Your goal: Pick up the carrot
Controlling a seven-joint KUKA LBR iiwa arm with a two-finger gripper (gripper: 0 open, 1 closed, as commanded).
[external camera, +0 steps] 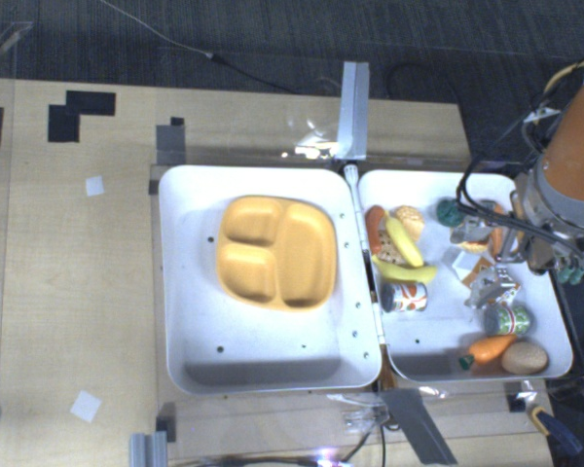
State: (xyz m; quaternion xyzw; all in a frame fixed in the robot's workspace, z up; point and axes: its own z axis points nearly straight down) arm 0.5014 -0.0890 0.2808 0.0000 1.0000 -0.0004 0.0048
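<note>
Orange carrot (pixel 489 350) with a green tip, lying in the front right corner of the right white bin (pixel 423 358).

The carrot rests tilted, touching a tan, potato-shaped lump (pixel 525 358) on its right, with a green-and-white can (pixel 511 319) just behind it. The metal two-finger gripper (pixel 491 285) hangs above the bin's middle, near that can and apart from the carrot; whether its claw is released or clenched cannot be told. Toward the bin's left wall lie a yellow banana (pixel 406 251), a reddish sausage (pixel 375 232) and a small printed can (pixel 407 298). The left white bin (pixel 190 290) holds a yellow compartment tray (pixel 276 252).
</note>
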